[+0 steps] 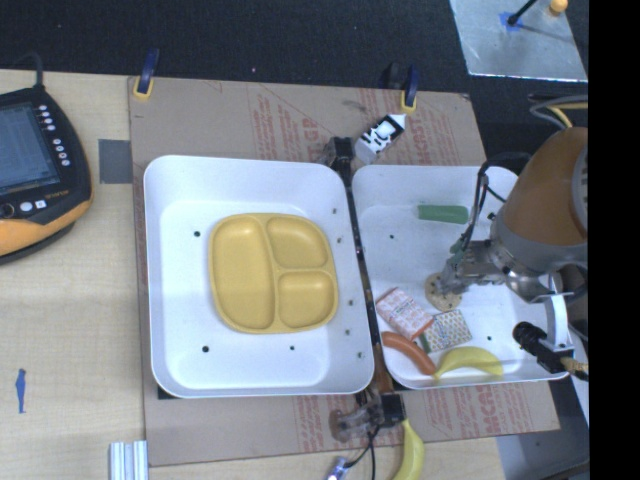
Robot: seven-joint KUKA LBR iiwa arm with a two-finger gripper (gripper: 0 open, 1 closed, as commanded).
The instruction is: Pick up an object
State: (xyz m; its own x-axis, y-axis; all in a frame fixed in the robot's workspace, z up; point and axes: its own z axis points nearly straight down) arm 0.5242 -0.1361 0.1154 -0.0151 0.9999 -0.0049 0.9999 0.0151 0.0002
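A black-and-orange pendant (pixel 35 173) lies at the table's (pixel 70 348) left edge. The left bin (pixel 165 268) holds a yellow divided plate (pixel 272 272). In the right bin (pixel 395 193) a green block (pixel 442 212) sits near the far wall, and by the front wall lie a pink-patterned packet (pixel 404 311), a small netted pouch (pixel 447 329), an orange sausage (pixel 408 353) and a yellow banana (pixel 470 363). The jaws (pixel 447 286) hang low over a round tan piece (pixel 440 292) — whether they are wide or narrow I cannot tell.
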